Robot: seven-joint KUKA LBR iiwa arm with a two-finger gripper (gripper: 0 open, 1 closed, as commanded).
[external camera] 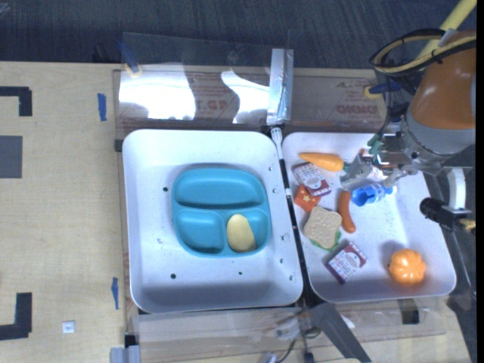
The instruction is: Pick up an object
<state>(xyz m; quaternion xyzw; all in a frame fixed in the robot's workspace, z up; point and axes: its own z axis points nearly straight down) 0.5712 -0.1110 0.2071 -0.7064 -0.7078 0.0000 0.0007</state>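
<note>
The right bin (435, 278) holds the loose objects. An orange carrot (321, 159) lies at its back left, with a red-and-white packet (310, 175) and a small orange piece (305, 198) below it. A red sausage (346, 211) lies beside a slice of bread (323, 226). A second packet (345, 262) and an orange round fruit (407, 267) sit near the front. My gripper (376, 177) hangs open over the bin's back middle, just above a small blue object (369, 194). Nothing is held between its fingers.
The left bin (144, 203) carries a blue divided plate (198, 203) with a yellow oval food piece (241, 233) in its front right compartment. A clear plastic panel (197, 89) stands behind the left bin. The arm's grey and orange body (446, 104) overhangs the right bin's back right corner.
</note>
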